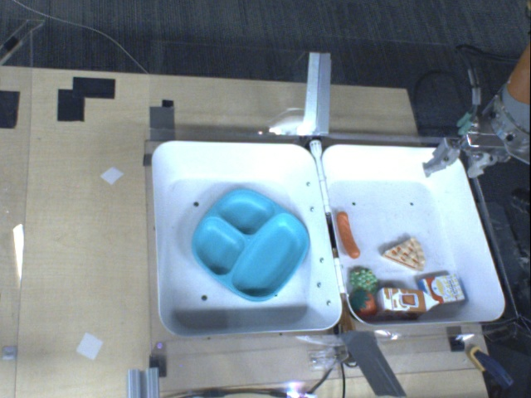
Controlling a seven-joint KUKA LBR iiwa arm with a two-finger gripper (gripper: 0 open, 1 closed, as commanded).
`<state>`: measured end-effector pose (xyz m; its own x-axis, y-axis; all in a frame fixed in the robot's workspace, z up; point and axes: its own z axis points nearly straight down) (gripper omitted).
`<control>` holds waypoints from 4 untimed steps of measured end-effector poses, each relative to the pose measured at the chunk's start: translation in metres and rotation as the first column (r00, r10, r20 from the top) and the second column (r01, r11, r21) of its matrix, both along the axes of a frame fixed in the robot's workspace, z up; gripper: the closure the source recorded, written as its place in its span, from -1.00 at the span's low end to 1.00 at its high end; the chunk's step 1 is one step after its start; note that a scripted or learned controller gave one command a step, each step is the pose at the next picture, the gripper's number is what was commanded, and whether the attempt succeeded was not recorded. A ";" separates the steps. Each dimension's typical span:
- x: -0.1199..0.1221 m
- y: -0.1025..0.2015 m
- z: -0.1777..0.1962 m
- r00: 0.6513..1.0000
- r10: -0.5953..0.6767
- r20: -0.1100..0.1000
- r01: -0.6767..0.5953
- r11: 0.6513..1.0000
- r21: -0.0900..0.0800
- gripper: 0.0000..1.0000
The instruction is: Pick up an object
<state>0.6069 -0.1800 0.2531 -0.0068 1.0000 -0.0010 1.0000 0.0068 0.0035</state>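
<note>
Wooden desk (75,247), two white bins side by side. Left bin (166,222) holds a blue divided tray (250,244). Toy food lies in the right bin (398,181): sausage (346,234), waffle wedge (405,254), milk carton (440,288), juice box (401,300), tomato (363,303), all toward its near side. Gripper (452,152) hovers above the bin's far right corner, well apart from them; finger state unclear. Probably staged there before descending.
</note>
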 end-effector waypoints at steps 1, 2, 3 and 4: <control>-0.047 -0.002 -0.095 1.000 0.014 -0.001 -0.014 1.000 0.000 -1.00; -0.078 0.054 -0.154 0.969 0.247 0.000 -0.247 0.969 0.000 -1.00; -0.068 0.060 -0.163 0.988 0.155 0.004 -0.155 0.988 -0.001 -1.00; -0.115 0.041 -0.163 0.899 0.438 0.010 -0.438 0.899 -0.009 -1.00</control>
